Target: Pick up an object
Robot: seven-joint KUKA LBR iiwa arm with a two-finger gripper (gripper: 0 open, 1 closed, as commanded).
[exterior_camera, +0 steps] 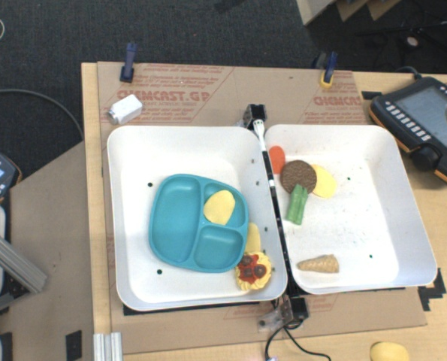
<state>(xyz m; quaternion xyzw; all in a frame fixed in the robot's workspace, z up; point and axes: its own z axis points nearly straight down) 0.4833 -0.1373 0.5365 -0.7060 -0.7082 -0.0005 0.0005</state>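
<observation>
The left bin point(133, 164) holds a teal divided tray point(178, 224) with a pale yellow piece point(220, 207) lying in its upper right compartment. Beside the tray's lower right corner sit a yellow wedge point(253, 238) and a red and yellow toy food item point(254, 271). In the right bin point(373, 179), near its left wall, lie an orange-red piece point(276, 158), a brown round cookie point(299, 175), a yellow disc point(324, 182) partly under the cookie, and a green stick point(296, 205). A tan cone point(318, 263) rests near that bin's front edge.
A white clip point(125, 109) lies on the cardboard behind the left bin. Blue point(128, 61) and yellow-blue point(328, 69) clamps hold the board's far edge. A black pendant point(422, 119) sits at the right. A yellow object point(388, 350) lies at the bottom right.
</observation>
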